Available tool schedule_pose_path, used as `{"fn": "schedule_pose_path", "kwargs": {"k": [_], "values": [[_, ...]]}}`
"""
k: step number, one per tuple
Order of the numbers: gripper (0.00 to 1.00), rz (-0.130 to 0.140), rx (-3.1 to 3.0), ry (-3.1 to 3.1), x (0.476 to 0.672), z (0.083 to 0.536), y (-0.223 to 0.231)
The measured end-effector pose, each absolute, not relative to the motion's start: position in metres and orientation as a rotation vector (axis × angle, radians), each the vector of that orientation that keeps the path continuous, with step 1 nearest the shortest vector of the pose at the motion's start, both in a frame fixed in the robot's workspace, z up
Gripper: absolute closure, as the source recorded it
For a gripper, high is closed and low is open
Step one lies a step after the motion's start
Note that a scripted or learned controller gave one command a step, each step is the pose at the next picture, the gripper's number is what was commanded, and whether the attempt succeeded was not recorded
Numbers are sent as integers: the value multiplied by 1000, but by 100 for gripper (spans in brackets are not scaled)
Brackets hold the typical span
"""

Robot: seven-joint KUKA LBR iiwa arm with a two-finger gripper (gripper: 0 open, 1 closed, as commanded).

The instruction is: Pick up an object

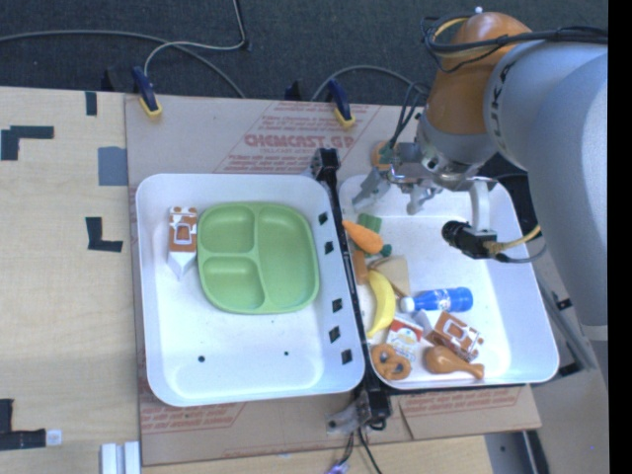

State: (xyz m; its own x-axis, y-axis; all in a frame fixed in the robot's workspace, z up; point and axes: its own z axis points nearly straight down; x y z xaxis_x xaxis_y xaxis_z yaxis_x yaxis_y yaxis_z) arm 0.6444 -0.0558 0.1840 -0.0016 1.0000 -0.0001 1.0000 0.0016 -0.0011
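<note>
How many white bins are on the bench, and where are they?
2. The left bin holds a green divided plate and a small carton; the right bin sits beside it, holding toy food, under the gripper.

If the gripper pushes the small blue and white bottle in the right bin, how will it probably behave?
The bottle lies on its side and looks round, so it would probably roll. It seems small, likely light. The banana beside its cap end may stop it on that side.

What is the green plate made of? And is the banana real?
The green plate looks like smooth moulded plastic: even colour, soft sheen, rounded compartments. The banana is probably a plastic toy, since its yellow looks uniform and glossy, though the picture can't settle it.
</note>
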Motion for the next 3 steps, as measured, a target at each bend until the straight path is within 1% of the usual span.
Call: {"fn": "schedule_pose_path", "kwargs": {"k": [3], "values": [[0, 1, -2219, -2223, 644, 184, -56]]}}
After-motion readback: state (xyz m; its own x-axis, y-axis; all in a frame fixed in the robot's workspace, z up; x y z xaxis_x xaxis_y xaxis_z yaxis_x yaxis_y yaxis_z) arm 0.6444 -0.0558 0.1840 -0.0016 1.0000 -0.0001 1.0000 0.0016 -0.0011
